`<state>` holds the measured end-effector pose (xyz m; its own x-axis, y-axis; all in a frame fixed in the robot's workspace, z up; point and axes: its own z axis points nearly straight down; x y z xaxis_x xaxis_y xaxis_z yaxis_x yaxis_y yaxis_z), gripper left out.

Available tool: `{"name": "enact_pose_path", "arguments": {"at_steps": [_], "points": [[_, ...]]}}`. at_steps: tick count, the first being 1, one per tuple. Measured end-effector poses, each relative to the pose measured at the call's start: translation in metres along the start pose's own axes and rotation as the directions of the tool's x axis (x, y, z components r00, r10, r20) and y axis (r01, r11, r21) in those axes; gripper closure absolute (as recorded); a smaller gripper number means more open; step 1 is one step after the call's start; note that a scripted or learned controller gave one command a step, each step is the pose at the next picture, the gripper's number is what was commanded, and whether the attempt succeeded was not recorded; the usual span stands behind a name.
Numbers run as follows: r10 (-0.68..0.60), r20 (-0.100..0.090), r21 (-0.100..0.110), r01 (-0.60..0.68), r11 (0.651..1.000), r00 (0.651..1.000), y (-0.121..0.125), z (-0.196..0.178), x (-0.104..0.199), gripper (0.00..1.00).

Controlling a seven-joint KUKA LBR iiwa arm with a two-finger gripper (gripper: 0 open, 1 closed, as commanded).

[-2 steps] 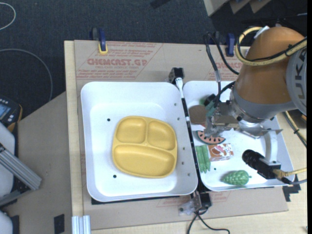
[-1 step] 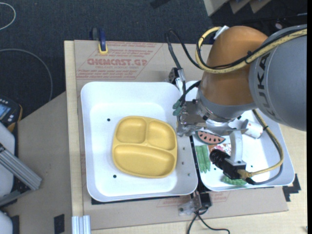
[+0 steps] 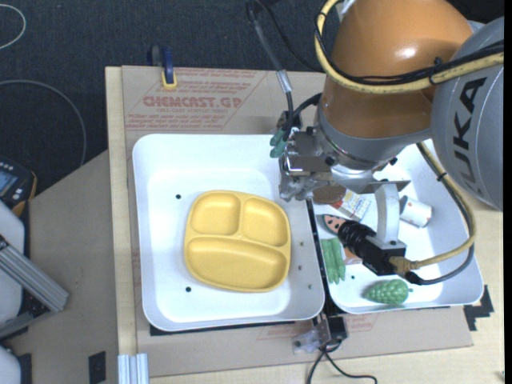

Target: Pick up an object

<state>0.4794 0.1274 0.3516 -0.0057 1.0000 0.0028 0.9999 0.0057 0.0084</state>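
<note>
Objects for picking, such as the green bumpy toy point(image 3: 389, 291), should be approached squarely from above; whether the gripper point(image 3: 298, 184) is parted cannot be told.
</note>
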Motion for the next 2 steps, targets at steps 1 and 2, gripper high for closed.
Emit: {"name": "enact_pose_path", "arguments": {"at_steps": [1,2], "points": [[0.008,0.004,0.016,-0.008,1.000,1.000,-0.001,0.059,-0.012,1.00],[0.005,0.003,0.014,-0.005,1.000,1.000,-0.001,0.071,0.003,1.00]]}}
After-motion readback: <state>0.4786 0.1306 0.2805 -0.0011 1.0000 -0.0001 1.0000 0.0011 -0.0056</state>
